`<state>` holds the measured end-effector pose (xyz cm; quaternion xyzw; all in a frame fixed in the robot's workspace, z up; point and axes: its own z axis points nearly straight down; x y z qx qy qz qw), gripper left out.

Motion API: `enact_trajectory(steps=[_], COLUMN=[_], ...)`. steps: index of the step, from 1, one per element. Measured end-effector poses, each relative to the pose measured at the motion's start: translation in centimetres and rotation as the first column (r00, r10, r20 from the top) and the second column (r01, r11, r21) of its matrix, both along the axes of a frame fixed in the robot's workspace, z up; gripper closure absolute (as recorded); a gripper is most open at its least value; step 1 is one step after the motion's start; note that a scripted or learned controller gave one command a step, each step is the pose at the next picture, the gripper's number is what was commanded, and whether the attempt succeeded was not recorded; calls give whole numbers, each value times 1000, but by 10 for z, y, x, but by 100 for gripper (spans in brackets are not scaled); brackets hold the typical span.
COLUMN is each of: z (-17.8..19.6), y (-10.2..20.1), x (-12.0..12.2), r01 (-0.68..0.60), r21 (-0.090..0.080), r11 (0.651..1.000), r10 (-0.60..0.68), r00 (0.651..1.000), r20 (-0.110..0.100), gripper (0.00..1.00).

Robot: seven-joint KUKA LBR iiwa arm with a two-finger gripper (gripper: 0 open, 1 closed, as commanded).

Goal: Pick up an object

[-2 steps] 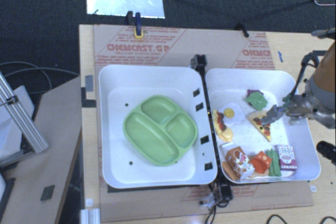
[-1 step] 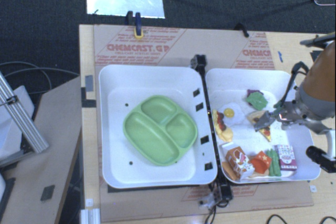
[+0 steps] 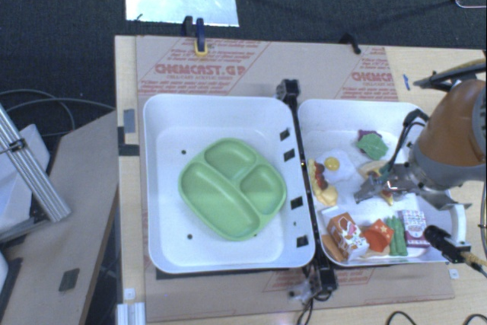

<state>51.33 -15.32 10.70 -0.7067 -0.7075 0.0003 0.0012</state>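
Down at the near edge of the right bin (image 3: 456, 221), a row of small items: an orange-and-white carton (image 3: 345, 234), a red-orange piece (image 3: 377, 235), a green vegetable (image 3: 396, 233) and a small white-and-pink packet (image 3: 415, 225), all packed close together. Just behind them the hand (image 3: 374, 187) sits low in the bin, reaching in from the right, over the clutter near a yellow item (image 3: 327, 195); whether it is clenched or released I cannot tell from here. A fried-egg toy (image 3: 333, 164) lies just beyond, and a green leafy piece (image 3: 371, 143) sits toward the far wall. The left bin (image 3: 163, 164) holds 1 green divided plate (image 3: 233, 188), lying flat. Farther back on the tabletop (image 3: 319, 68), a blue-and-yellow clamp (image 3: 199, 37) grips the edge.
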Motion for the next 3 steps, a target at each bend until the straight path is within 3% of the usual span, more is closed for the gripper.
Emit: enact_trajectory(steps=[1, 2, 3], z=[-21, -9, 35], y=[-1, -1, 4], x=[1, 3, 5], r01=[1, 1, -3], r21=[-4, -4, -2], r11=[1000, 1000, 1000], r10=[-1, -1, 3], r00=[1000, 1000, 1000], r20=[6, 9, 7], gripper=[0, 100, 100])
